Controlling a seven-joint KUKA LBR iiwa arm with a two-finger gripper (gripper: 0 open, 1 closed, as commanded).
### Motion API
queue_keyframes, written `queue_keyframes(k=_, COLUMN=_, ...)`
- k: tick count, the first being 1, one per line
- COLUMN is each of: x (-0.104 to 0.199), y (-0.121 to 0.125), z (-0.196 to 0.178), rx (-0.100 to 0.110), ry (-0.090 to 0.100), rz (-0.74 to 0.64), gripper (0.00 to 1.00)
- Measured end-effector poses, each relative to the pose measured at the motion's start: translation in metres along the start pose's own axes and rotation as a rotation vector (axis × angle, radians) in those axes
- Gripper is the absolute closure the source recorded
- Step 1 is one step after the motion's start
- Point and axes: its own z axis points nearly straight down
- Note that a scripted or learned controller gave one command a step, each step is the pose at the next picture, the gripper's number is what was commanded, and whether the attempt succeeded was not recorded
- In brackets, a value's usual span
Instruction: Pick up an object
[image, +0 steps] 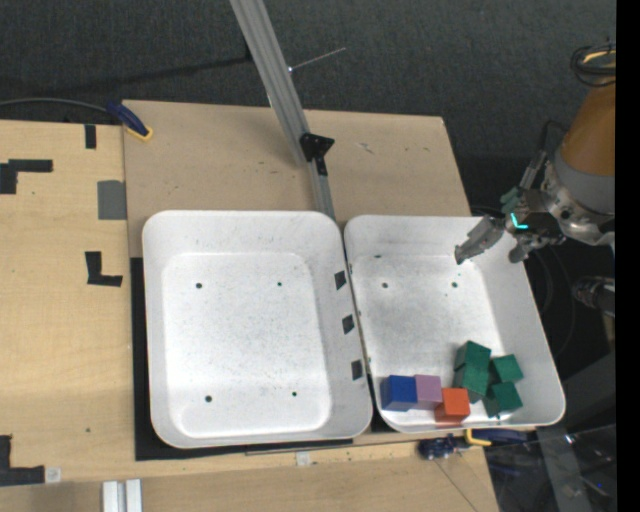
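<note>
While I watch from the overhead camera, I start at the far left, well away from the fingers: the table (230, 150) is bare plywood with a few black tape marks and a grey patch (112, 198) on its left part. A blue and yellow clamp (131, 118) sits near the table's back edge, far left of the fingers. Closer in, the left bin (160, 300) lies flat on a black mat. A grey metal rail (280, 80) slants down from the top of the view to the seam between the two bins, ending left of the fingers.

The right bin (400, 250) lies beside the left one, their rims touching along that seam. All the objects are bunched in its near corner, in front of the fingers and well apart from them: a blue block (400, 391), then a lilac block (428, 388) touching it, an orange block (455, 403) just beside that, and a cluster of green blocks (488, 376) at the right end.

At the far right, the fingers (494, 235) hang over the back right rim of the right bin. I see them spread apart, with nothing between them. Behind them the wrist carries a small teal light, and the orange band (598, 130) shows above it.
</note>
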Motion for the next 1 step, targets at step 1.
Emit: queue_keyframes(k=1, x=-0.0089, y=0.0025, z=0.0562, rx=0.006, ry=0.000, rz=0.002, gripper=0.00)
